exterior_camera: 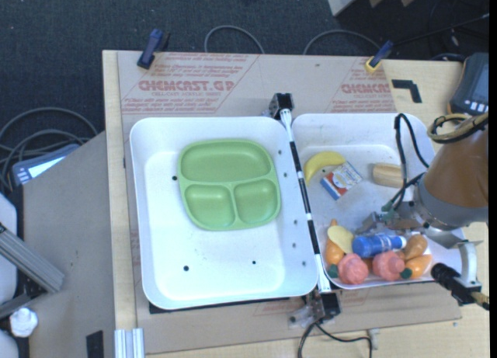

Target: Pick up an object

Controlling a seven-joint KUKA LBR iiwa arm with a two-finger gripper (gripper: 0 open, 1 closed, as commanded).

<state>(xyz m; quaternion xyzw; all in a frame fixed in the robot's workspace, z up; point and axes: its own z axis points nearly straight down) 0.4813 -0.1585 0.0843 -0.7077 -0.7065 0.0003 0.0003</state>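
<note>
The gripper (396, 220) is lowered into the right white plastic bin (349, 125), just above a blue plastic bottle (378, 244). One yellow toy banana (322, 164) lies well apart. One green three-compartment plastic tray (229, 183) occupies the left white bin (155, 193).

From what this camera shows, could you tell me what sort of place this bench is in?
Probably a robotics lab set up for picking trials: two white bins clamped side by side on a board, toy food heaped in the right one, loose cables trailing over dark carpet.
</note>
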